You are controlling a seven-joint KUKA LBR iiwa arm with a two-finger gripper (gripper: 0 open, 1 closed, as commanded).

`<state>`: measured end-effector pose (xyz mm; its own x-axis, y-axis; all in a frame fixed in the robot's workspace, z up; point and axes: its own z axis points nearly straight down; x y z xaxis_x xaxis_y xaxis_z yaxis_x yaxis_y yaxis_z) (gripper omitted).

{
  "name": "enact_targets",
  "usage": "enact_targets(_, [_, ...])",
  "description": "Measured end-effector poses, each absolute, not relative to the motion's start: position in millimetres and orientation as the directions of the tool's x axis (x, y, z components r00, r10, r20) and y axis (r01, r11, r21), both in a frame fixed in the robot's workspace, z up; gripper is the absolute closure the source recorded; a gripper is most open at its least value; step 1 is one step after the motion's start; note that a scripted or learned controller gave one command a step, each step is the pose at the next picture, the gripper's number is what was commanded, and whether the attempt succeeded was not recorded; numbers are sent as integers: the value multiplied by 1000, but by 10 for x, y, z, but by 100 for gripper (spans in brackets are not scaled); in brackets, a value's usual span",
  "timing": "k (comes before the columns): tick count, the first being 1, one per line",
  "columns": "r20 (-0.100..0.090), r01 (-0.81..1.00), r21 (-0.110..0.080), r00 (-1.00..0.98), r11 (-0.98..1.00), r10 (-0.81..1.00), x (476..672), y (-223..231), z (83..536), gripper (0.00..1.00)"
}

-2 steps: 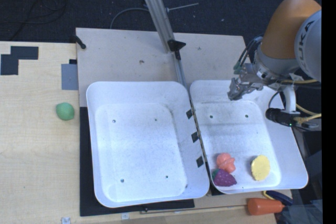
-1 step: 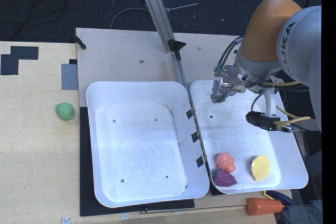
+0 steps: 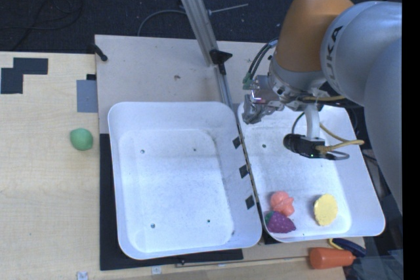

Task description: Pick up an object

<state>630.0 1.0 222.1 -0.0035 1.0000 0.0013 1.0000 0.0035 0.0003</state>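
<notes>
The toys sit in the right bin's [image 3: 367, 220] near corner: pink one [image 3: 281, 201], purple one [image 3: 281, 223], yellow one [image 3: 325, 209]. The gripper [image 3: 254, 109] hangs at the far end, well apart from them. A grab here could catch nothing. The arm [image 3: 341, 49] bends down from the right. I cannot tell its grip.

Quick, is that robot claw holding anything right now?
Two-finger gripper: cannot be told from this view; it sits over the right shallow white bin's upper left corner.
</notes>
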Motion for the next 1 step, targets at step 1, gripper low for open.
enact_targets(1, [1,1000,-1,-3,3,1000,6281,581,2150,100])
